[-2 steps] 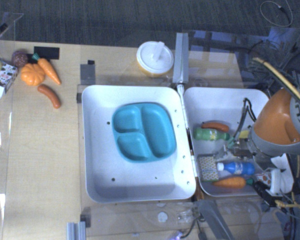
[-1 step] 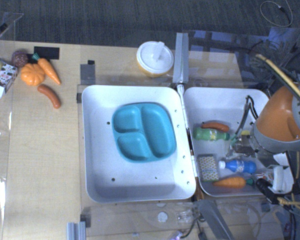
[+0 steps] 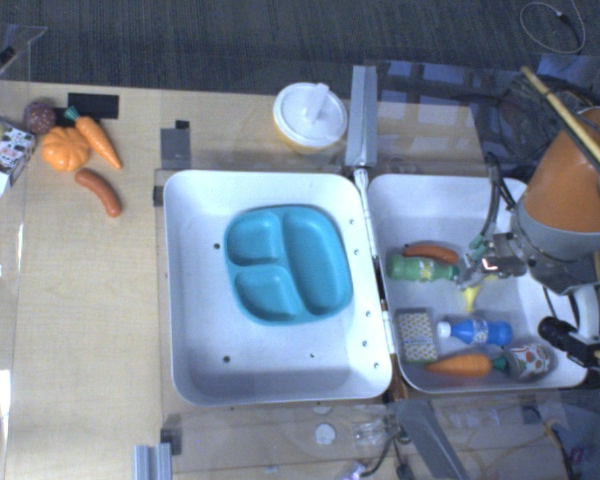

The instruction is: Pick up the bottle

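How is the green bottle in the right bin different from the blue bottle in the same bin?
The green bottle has a green body and a yellow label; the blue bottle has a blue body and a white neck end. The green bottle lies in the middle of the right bin, beside a sausage and close to the gripper; the blue bottle lies nearer the front, above a carrot. Both lie on their sides.

arm (image 3: pixel 570 218): grey rounded body, smooth casing
band: broad orange section above the wrist, domed and glossy
wrist: grey collar under the orange, darker at its lower edge
gripper (image 3: pixel 485 264): small metallic head, dark and silver parts, a tiny red spot on it
cables: thin dark lines running from the wrist to the gripper head
lower link: white and black piece below the wrist
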